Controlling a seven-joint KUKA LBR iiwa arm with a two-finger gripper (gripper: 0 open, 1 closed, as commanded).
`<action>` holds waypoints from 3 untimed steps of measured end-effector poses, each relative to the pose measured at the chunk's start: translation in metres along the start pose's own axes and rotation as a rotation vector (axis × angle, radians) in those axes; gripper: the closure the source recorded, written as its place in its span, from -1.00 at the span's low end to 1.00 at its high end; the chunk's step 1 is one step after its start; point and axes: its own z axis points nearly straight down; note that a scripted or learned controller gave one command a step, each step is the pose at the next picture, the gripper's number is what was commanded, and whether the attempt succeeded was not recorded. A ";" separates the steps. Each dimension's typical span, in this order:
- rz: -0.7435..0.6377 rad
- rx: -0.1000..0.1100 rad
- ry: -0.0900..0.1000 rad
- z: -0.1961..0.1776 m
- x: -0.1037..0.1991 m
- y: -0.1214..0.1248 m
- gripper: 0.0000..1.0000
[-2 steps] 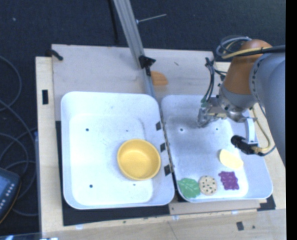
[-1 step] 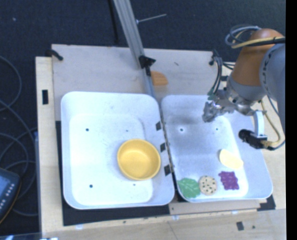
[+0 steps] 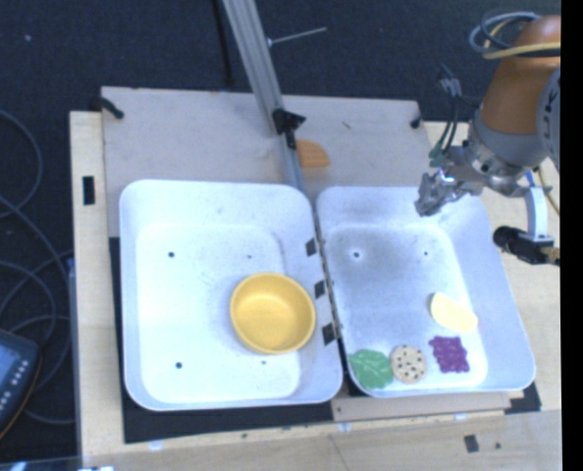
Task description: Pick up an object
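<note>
A single fixed camera looks down from above the bench at a slant, set far enough back to take in both shallow white plastic bins side by side, the left bin [image 3: 154,263] and the right bin [image 3: 478,263], along with the pale wooden bench top [image 3: 193,130] around them and a strip of dark floor [image 3: 95,27] beyond its far edge. The far side of the bench lies toward the top of the frame, the near edge toward the bottom. The grey arm with its orange band [image 3: 520,77] enters from the frame's right, and a slanted grey metal rail [image 3: 257,62] crosses the upper middle.
</note>
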 end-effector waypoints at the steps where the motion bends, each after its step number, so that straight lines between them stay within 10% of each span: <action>1: -0.002 0.001 0.001 -0.055 -0.002 0.002 1.00; 3: -0.005 0.009 0.003 -0.033 0.106 -0.009 1.00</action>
